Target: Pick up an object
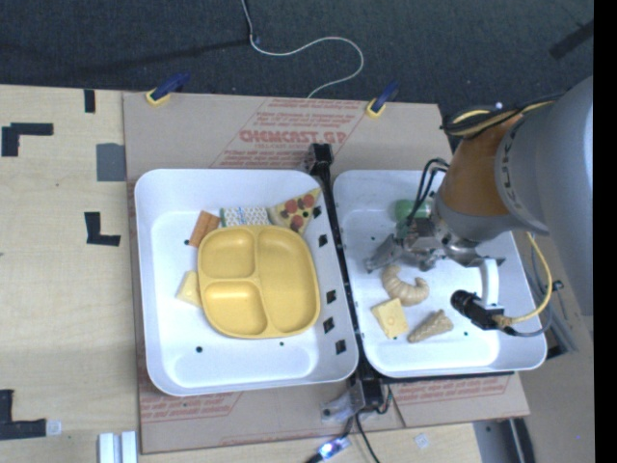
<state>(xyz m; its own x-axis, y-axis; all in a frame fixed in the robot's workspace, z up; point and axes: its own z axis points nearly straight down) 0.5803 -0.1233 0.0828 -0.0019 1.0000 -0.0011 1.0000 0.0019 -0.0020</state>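
Observation:
In the right bin (511, 355) lie a tan croissant (406, 285), a yellow cheese wedge (390, 317) and a beige cone (431, 326) near the front. A green object (409, 208) sits at the back, partly hidden by the arm. My gripper (397, 250) hangs low in this bin, just above and behind the croissant, with the grey arm and its orange band (472, 177) reaching in from the right. I see nothing clearly held between the fingers.
The left bin (164, 355) holds a yellow divided plate (258, 280). Around it lie an orange piece (203, 227), a pizza slice (299, 210), a patterned piece (243, 216) and a yellow wedge (188, 286). A black divider (333, 258) separates the bins.

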